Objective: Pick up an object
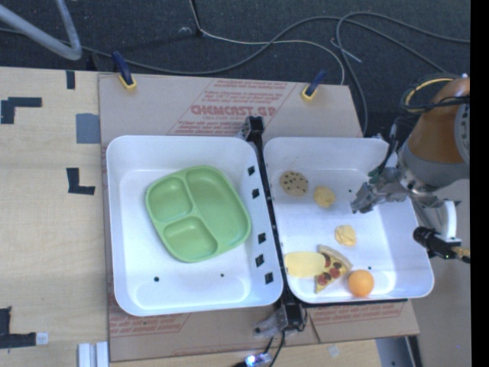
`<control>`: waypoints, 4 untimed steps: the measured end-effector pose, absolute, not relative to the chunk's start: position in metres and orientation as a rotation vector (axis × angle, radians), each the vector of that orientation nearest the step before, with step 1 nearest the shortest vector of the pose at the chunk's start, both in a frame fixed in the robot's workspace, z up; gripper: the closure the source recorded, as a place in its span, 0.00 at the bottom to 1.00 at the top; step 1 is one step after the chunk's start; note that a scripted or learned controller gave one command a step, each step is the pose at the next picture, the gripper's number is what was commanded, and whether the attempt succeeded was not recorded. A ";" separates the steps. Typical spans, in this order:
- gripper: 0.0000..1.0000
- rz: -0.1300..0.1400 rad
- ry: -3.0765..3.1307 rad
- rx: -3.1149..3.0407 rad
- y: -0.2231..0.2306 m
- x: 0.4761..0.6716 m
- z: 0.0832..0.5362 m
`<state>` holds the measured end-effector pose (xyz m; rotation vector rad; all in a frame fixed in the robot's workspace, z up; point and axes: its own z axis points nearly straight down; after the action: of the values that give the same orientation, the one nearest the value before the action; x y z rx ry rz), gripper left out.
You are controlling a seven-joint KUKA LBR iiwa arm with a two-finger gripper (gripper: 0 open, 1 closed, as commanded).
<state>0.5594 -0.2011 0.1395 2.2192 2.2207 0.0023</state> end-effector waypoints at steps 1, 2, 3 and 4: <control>1.00 0.004 2.220 2.216 -0.201 0.559 0.203; 1.00 0.003 2.221 2.217 -0.200 0.559 0.246; 1.00 0.003 2.229 2.214 -0.145 0.564 0.253; 1.00 0.000 2.230 2.216 -0.088 0.561 0.240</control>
<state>0.5614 -0.0877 0.2402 2.2162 2.2301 -0.0005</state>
